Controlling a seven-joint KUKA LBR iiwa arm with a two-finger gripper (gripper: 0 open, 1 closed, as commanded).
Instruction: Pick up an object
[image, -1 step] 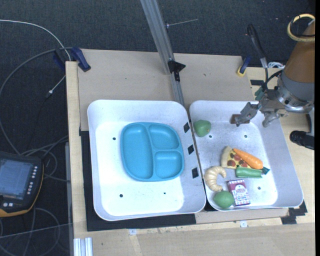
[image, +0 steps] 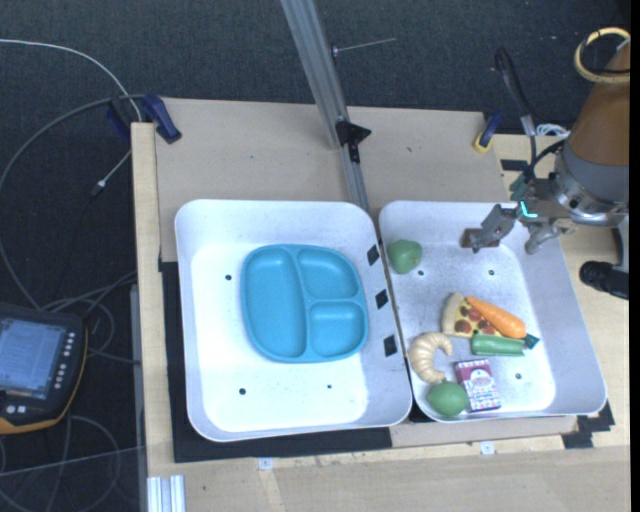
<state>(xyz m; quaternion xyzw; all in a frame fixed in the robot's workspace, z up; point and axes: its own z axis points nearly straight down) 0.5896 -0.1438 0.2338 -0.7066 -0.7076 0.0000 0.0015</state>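
Note:
My gripper (image: 512, 236) hangs open over the far end of the right bin (image: 560, 330), its two dark fingers (image: 483, 235) spread wide with nothing between them. Below it in that bin lie a green lime-like ball (image: 404, 255), a pizza slice (image: 461, 316), an orange carrot (image: 496, 316), a green pepper or cucumber (image: 498, 345), a pale croissant (image: 431, 354), a small dark red box (image: 477, 386) and a green round fruit (image: 447, 399). The nearest of these, the green ball, sits well to the gripper's left.
The left bin (image: 210, 350) holds a blue divided plate (image: 303, 301). A metal post (image: 325, 75) rises at the back between the bins. Blue clamps (image: 158, 118) grip the bench's far edge, and a handheld pendant (image: 35, 365) lies off the bench at left.

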